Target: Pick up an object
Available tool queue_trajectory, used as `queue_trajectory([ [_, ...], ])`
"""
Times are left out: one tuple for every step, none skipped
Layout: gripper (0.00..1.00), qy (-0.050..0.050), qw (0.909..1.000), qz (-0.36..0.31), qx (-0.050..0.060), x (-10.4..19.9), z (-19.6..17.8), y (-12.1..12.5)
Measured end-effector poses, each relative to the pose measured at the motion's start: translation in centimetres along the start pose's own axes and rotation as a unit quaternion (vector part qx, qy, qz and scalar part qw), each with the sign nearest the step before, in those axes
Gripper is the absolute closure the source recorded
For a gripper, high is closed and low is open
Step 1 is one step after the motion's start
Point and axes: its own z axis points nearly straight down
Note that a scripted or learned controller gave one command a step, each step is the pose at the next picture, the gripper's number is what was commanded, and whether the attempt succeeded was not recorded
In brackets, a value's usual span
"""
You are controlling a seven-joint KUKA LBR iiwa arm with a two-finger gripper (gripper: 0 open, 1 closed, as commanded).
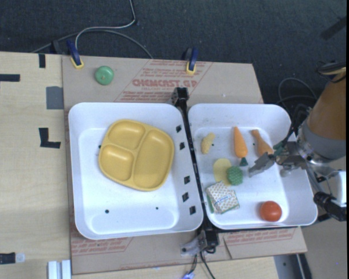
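Objects lie in the right bin (282, 116): two carrots (239, 142), a tomato (271, 211), a green piece (235, 176), a packet (223, 197). None is lifted. The pincer (260, 164) hangs low beside the carrots, fingers parted, gripping nothing; the grasp remains.

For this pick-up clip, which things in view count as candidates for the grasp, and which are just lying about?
Job-relevant, in the right bin:
gripper
carrot
orange stick
green piece
yellow round piece
pale yellow piece
packet
tomato

Lying about:
yellow divided plate in the left bin
green ball on the cardboard
blue clamps
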Motion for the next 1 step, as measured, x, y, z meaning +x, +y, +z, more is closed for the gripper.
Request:
queue_trajectory([
  [0.0, -0.001, 1.0, -0.001, -0.005, 0.68, 12.38, 4.69],
])
